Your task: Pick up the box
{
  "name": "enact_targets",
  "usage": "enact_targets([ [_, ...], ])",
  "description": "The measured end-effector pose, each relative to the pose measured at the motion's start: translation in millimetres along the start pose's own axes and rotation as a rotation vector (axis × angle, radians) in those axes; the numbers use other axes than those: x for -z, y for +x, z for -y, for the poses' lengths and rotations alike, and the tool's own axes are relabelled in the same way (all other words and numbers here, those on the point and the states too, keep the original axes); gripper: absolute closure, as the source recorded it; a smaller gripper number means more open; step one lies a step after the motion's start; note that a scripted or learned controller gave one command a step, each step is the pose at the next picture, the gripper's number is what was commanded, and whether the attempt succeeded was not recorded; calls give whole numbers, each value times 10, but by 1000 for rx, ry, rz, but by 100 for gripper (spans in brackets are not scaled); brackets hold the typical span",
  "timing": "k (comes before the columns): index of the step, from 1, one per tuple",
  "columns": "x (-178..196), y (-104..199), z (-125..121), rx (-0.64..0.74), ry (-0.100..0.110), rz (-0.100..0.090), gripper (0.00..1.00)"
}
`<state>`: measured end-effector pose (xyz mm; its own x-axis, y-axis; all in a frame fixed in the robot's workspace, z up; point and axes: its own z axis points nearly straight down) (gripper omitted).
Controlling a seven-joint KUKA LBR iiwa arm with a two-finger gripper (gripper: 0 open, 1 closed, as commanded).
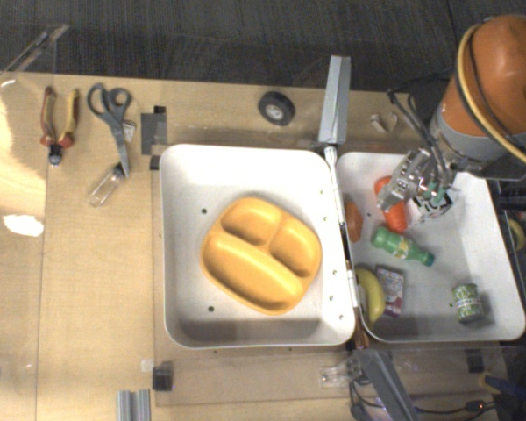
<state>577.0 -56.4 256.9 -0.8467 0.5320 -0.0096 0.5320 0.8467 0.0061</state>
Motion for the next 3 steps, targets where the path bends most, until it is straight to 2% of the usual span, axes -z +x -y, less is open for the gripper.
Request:
enact_targets([
  [1,29,316,151,308,0,-2,100],
  [2,-277,483,-38,114,0,-3,100],
  [3,-712,806,396,-590,5,-4,100],
])
